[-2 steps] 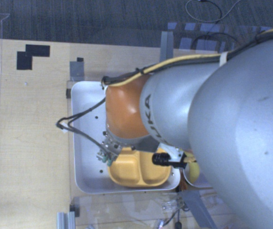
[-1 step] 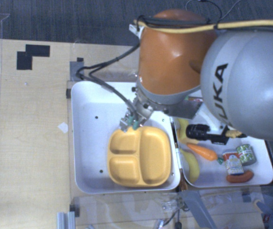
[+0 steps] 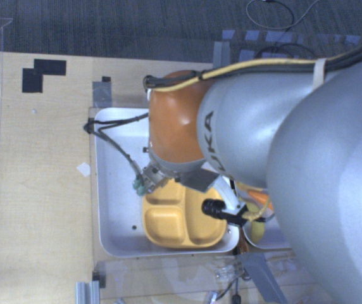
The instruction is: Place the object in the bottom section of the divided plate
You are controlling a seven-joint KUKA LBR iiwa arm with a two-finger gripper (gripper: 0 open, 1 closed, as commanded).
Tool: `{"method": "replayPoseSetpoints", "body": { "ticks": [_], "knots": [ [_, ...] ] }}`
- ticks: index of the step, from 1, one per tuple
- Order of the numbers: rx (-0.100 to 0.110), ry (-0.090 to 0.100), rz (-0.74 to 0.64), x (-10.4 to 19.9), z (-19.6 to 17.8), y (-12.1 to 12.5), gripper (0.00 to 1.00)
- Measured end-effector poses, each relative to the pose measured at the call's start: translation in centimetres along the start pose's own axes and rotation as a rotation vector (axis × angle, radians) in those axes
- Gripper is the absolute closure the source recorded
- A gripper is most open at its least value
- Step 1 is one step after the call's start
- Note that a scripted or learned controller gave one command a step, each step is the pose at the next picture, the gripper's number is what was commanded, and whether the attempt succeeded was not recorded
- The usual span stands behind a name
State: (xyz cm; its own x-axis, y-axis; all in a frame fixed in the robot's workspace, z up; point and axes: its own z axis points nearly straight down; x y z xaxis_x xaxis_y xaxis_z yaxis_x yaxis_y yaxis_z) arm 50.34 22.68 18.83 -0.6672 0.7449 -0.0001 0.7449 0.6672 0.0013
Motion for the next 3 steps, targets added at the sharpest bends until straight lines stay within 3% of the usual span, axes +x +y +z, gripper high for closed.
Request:
{"method": "replayPoseSetpoints", "body": {
  "ticks": [1,2,3],
  "knots": [
    [-0.004,-0.001,-0.004,-0.1,-1.1,0.2,1.0],
    [-0.026,-0.006,0.167,-2.9,9.3,-2.6,1.0],
    [-0.042,-0.018,0.172,-3.6,8.8,-2.3,0.0]
  ]
}}
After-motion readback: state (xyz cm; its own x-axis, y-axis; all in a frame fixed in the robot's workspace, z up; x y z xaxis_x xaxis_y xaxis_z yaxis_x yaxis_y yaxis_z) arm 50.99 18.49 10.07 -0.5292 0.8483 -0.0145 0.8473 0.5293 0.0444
